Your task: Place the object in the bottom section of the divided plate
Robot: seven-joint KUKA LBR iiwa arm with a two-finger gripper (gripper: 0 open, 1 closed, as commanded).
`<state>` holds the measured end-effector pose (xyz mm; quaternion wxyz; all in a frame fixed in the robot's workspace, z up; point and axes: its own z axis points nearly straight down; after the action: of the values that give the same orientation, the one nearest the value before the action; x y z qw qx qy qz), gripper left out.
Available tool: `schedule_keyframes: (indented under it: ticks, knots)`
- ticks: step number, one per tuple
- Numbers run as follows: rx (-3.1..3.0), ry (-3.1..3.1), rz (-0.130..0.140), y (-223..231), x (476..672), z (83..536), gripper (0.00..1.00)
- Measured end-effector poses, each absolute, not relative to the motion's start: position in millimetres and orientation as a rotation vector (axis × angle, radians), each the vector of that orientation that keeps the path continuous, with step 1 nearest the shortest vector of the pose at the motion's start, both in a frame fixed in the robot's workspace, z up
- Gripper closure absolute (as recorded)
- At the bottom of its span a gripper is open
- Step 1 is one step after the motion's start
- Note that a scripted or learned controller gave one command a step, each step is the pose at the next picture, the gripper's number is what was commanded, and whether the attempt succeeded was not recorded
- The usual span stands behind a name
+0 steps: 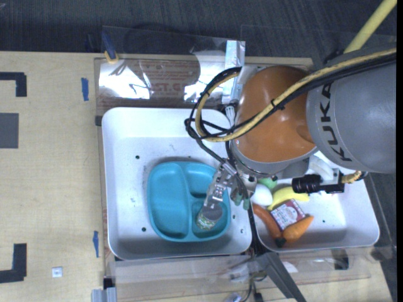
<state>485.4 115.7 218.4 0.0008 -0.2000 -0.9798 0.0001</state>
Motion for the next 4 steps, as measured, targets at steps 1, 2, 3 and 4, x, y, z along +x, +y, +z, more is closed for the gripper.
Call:
schedule_keyframes:
  ticks: [1,2,3,4]
  knots:
    - [-0.545,-3.095,-0.002,130.7,497.8,282.9,1.00]
    - [-0.606,-3.081,-0.001,227.2,522.8,294.7,1.00]
    - [-0.311,-3.125,-0.002,224.9,487.7,111.7,1.00]
    - [-0.668,-3.059,-0.015,183.3,498.2,88.3,1.00]
